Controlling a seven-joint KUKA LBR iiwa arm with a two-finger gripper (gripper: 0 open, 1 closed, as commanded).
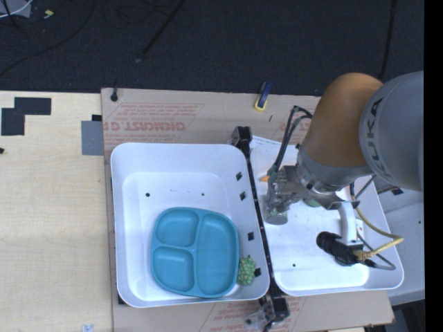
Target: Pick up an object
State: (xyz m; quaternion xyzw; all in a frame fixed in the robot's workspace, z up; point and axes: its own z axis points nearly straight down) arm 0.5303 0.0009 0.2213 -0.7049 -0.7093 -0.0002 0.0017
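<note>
A grey arm [394, 130] with an orange band reaches in from the right, its gripper [276, 207] pointing downward.

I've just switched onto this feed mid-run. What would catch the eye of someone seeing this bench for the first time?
The blue divided plate stands out first, lying in the near half of the left bin, with a small green lump by its lower right corner. Next is the grey arm with its orange band, coming in from the right. Its gripper is low over the right bin, close to the wall between the two bins.
</note>
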